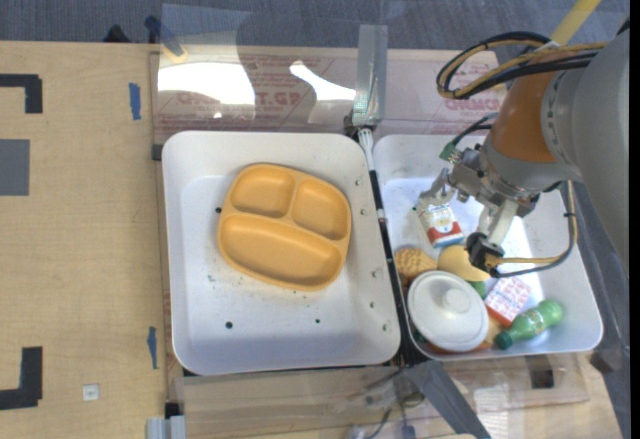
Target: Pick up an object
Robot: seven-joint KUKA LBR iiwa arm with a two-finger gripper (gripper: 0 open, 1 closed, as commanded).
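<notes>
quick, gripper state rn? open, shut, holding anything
Gripper: open, fingers spread, nothing between them; it sits low in the right bin beside the small carton.

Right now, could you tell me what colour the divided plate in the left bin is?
The plate is orange-yellow, seen clearly in the camera view.

arm: enters from right, wrist angled down | end effector [462,219]: lowered, fingers spread apart

We see an orange divided tray [285,224], a white bowl [450,308], a green bottle [531,322] and white bins [190,257]
</notes>
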